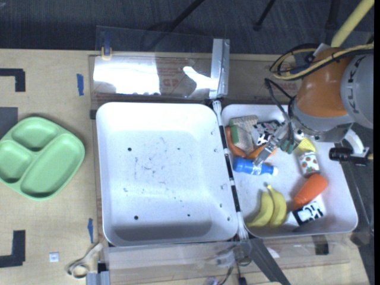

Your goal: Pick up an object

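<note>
Camera view: reaching stage, gripper (274, 145) low in right bin (347, 215), at one o'clock from blue bottle (254, 168); width impossible to tell. Next, needs centring over bottle, then closing and lifting.

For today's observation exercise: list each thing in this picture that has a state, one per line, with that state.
Hand: low in the right bin, among the objects.
Blue bottle: lying on its side.
Bananas: lying flat.
Carrot toy: lying slantwise.
Right bin: holds the objects.
Green divided plate: on the bench, left of the bins.
</note>
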`<action>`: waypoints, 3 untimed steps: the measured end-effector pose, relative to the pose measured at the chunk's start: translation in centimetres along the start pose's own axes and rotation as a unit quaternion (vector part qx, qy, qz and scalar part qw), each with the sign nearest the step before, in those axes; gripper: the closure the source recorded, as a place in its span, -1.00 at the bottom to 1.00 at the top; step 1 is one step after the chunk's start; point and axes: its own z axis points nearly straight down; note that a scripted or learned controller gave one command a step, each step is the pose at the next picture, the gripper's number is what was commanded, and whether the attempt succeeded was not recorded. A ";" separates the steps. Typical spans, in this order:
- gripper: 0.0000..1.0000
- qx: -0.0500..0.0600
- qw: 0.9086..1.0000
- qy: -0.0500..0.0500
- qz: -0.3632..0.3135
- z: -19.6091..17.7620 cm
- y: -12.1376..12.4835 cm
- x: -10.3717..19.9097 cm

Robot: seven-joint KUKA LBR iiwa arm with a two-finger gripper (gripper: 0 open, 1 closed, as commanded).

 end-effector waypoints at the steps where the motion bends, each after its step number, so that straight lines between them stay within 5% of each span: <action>1: -1.00 0.016 0.994 0.018 0.109 1.6 0.8 -1.6; 2: 1.00 0.014 0.994 0.011 0.108 0.9 0.9 -1.9; 3: 1.00 0.008 0.985 0.012 0.174 -7.5 5.3 0.1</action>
